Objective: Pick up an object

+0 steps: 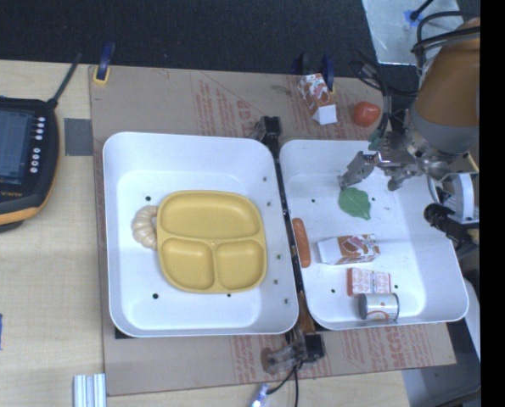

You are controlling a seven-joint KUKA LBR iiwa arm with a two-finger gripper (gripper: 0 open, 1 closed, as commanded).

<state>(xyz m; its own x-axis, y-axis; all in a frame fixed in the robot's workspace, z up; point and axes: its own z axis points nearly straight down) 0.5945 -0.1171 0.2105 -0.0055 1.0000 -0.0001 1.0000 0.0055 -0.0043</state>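
Note:
My gripper (376, 176) hangs over the back of the right bin (320, 164), open, with its two fingers spread and nothing between them. Just in front of it a green leaf-shaped piece (355, 202) lies on the bin floor. Further forward are a white and brown carton (348, 248), a red and white packet (369, 280) and a small silver can (378, 306). A sausage (300, 242) rests along the bin's left wall.
The left bin (129, 303) holds a yellow divided tray (211, 240) with a beige item (143, 225) at its left side. Behind the right bin sit a red tomato (367, 113) and a small carton (317, 96). A control pendant (14, 159) lies far left.

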